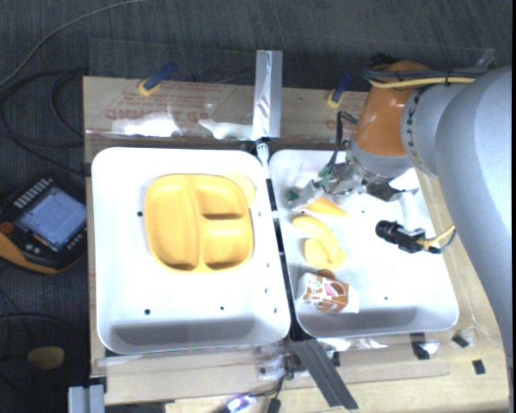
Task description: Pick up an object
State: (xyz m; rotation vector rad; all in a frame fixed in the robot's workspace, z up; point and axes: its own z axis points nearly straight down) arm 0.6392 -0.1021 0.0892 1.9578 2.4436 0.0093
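Observation:
My gripper (338, 180) is down in the back left part of the right bin (413, 304), under the orange wrist band. Just in front of it lies a yellow wedge (326, 206), and a small green and white item (296, 194) sits to its left. Nearer the front are two pale yellow curved pieces (319, 239) and a brown and white packet (327, 292). The wrist hides the gap between the gripper and the wedge, so I cannot tell if anything is held.
The left bin (120, 299) holds a yellow divided tray (199, 222). A raised divider (278, 248) separates the two bins. The grey arm (473, 170) covers the right bin's back right side. A handheld pendant (43, 222) lies off the bench at left.

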